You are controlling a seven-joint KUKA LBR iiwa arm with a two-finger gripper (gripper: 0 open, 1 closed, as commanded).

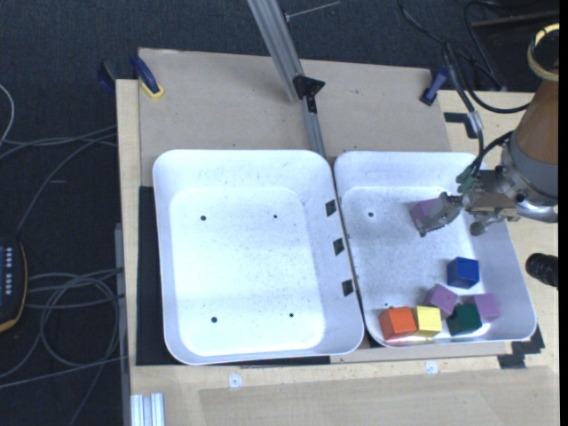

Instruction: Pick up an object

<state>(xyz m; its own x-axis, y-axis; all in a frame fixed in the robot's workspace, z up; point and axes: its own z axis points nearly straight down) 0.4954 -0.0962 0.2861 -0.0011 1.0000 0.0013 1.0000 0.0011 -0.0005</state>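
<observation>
A purple block (429,211) sits at the tip of the gripper (437,216), over the middle of the right bin (390,238). The block lies against the fingers at their left end, and a finger crosses its near right edge. Whether it is clamped between the fingers or only touching them cannot be told, and neither can the finger opening.

Judged step: grasp or early lift. The next move calls for a straight rise, slow enough that a loose hold does not shed the block. If the block is only beside the fingers, the grasp must be repeated.

The remaining objects lie well apart from the tool, in the near right corner of the same bin: a blue block (462,272), two further purple blocks (443,297) (485,306), an orange block (398,321), a yellow block (428,319) and a green block (463,319). The arm (541,149) enters from the right. The left bin (177,176) adjoins the right bin.
</observation>
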